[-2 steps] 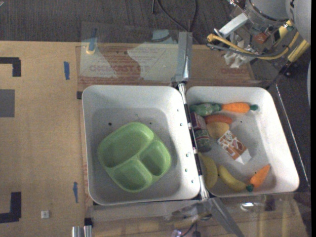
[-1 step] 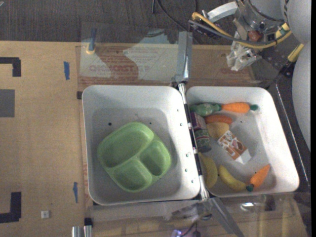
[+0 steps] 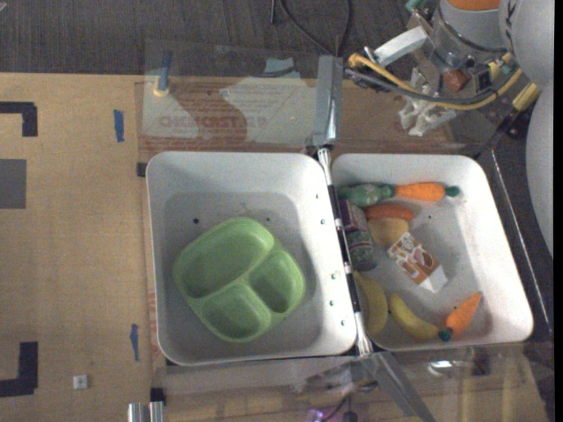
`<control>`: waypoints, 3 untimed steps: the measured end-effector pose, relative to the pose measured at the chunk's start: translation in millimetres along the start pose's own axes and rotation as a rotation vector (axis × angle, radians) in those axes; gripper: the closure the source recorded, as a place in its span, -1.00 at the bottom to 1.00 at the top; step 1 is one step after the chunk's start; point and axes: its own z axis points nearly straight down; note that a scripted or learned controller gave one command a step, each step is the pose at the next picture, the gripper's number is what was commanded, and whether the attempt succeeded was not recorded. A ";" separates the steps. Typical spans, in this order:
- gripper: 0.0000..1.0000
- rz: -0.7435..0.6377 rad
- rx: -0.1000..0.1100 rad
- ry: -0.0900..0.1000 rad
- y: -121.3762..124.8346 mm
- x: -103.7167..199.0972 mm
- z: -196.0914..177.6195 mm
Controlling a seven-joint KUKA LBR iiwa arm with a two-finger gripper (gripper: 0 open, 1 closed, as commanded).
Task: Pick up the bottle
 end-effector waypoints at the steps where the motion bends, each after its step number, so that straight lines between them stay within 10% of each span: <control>1: 1.00 0.179 -0.002 0.006 25.2 -7.1 -22.7; 3: 1.00 0.254 0.000 0.003 45.3 -13.9 -14.9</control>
